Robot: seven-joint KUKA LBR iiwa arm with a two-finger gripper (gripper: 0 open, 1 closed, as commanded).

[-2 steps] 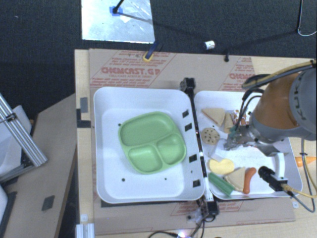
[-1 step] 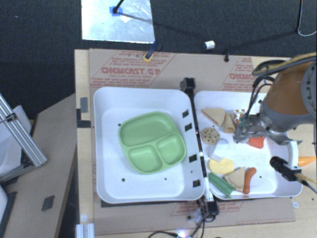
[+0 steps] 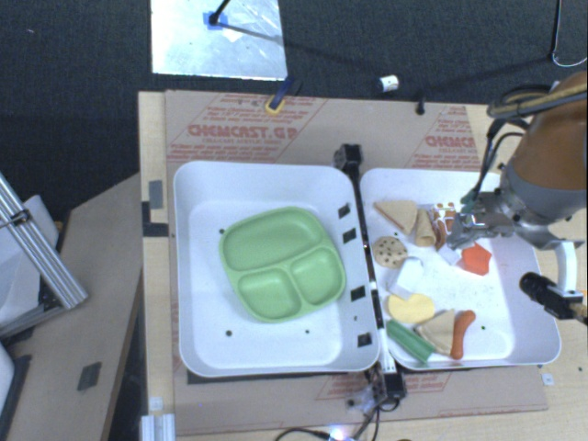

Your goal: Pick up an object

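Gripper [image 3: 462, 231] hovers right of frame above orange wedge [image 3: 475, 261] (finger state unclear); descend centred, avoiding neighbours.

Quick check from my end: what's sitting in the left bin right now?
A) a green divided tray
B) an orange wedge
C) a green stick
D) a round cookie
A: the green divided tray lies in the left bin; the food pieces named in the other options are all in the right bin.

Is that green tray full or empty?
Empty. The green tray shows three bare compartments; the toy food lies in the right bin.
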